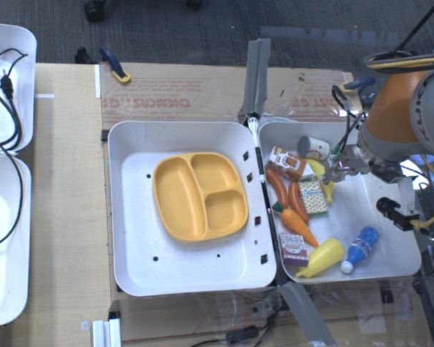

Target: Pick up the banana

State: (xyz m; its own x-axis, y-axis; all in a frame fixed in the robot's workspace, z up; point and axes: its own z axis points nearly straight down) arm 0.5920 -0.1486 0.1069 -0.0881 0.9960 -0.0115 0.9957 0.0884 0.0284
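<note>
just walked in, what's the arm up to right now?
The arm is reaching into the right bin, with its gripper low over the banana near the bin's back. The banana lies in the bin among other items: hot dogs, a carrot, a yellow bottle and a blue bottle. I can't tell whether it has a grip on the banana. The left bin holds a yellow divided plate.
</note>
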